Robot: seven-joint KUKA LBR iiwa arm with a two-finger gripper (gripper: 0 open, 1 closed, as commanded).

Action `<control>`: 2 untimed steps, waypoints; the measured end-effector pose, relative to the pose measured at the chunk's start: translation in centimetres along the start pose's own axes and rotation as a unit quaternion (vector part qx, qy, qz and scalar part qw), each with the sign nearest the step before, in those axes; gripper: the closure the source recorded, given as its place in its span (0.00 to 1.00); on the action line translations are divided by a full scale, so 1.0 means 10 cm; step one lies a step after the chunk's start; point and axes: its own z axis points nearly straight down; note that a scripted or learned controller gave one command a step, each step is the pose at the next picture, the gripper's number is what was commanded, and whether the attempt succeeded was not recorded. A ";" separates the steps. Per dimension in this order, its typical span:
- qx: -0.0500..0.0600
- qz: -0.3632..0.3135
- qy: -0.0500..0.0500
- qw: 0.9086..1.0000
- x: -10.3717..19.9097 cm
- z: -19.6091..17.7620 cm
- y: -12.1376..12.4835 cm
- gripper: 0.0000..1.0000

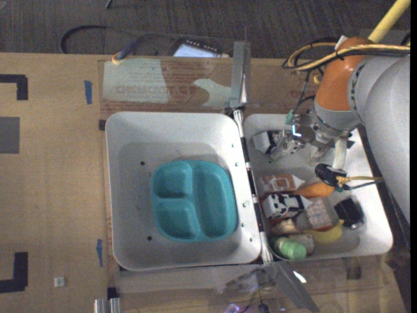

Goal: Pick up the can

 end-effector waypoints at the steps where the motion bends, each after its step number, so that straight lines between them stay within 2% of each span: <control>1: -0.027 -0.164 -0.003 0.986 -0.07 -0.02 0.00 0.00; 2: -0.027 -0.164 -0.003 0.986 -0.07 -0.02 0.00 0.00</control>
